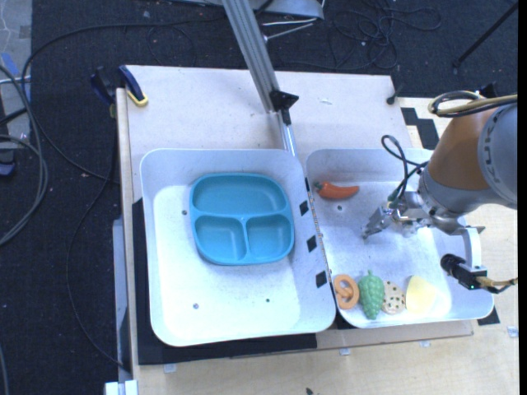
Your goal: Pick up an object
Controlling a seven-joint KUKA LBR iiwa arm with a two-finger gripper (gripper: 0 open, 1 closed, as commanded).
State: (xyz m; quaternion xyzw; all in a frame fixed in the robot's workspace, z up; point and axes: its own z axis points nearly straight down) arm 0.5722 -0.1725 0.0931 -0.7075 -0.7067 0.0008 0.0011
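My gripper (pixel 375 224) hangs low over the middle of the right white bin (pixel 362 161), open, with nothing between its fingers. An orange carrot-like piece (pixel 338 190) lies up and to its left, apart from it. Along the bin's front edge lie a pretzel (pixel 346 290), a green grape bunch (pixel 372 295), a speckled cookie (pixel 394 297) and a pale yellow piece (pixel 421 294), all well below the gripper.
The left white bin (pixel 165 245) holds a blue divided plate (pixel 243 218). A slanted metal pole (pixel 255 44) ends at the rim between the bins. The arm's orange band (pixel 461 151) and a cable (pixel 403 167) stand over the right bin's far right.
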